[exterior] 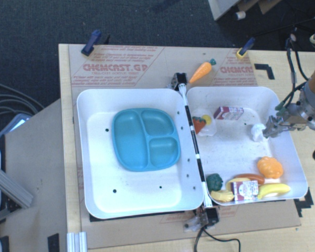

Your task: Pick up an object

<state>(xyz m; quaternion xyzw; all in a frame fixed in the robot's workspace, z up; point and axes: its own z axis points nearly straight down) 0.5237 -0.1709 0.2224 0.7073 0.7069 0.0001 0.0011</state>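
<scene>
Down front in the right bin: banana, small carton, orange toy. Blue divided plate fills the left bin. Gripper hovers beside a white piece; finger spread unreadable. Carrot lies beyond.

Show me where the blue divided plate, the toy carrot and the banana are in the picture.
blue divided plate [145,139]: camera view, on its central ridge.
toy carrot [200,72]: camera view, on its orange body.
banana [273,190]: camera view, on its yellow middle.
</scene>
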